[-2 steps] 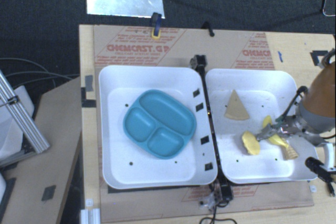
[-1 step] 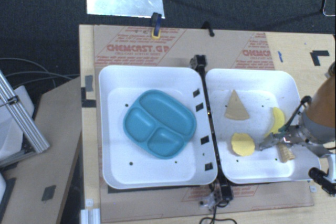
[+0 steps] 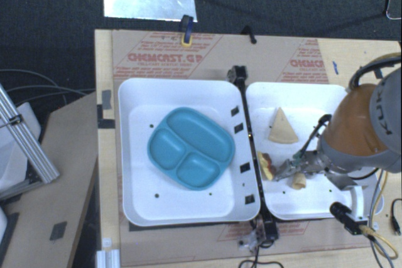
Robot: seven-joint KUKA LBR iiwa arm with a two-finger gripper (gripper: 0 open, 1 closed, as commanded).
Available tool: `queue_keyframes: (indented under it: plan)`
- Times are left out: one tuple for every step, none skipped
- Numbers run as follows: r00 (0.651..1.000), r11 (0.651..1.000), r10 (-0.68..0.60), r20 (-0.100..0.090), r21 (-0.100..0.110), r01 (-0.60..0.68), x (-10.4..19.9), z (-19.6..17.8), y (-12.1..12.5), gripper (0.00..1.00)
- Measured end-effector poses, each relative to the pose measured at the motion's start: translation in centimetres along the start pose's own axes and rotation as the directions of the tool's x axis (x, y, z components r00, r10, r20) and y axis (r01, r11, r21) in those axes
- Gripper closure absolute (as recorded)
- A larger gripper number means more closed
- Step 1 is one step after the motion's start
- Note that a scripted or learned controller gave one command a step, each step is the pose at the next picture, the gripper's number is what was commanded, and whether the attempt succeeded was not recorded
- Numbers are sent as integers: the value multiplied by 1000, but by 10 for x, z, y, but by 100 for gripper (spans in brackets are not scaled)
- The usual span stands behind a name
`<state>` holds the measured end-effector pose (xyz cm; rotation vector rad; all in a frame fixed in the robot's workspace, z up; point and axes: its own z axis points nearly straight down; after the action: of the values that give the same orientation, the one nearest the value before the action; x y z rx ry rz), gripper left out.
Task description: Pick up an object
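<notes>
I see the jaws (image 3: pixel 290 167) low in the right bin (image 3: pixel 314 92), beside a small food piece (image 3: pixel 298 182), their opening unclear, nothing lifted yet.

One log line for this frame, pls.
gripper: low in right bin | near: tan wedge, small food pieces | left bin: blue divided plate

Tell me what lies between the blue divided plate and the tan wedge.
In the camera view, the black divider where the two bins meet separates the blue divided plate from the tan wedge, along with bare white bin floor.
</notes>
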<state>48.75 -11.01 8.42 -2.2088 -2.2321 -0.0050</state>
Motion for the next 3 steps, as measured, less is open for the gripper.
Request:
queue_keyframes:
  plan:
    - [1000,1000,8,3,0,-8,-2,0,-1,0]
    - [1000,1000,9,4,-2,-9,-14,-22,0,0]
    - [1000,1000,-3,2,-10,3,63,-105,28,0]
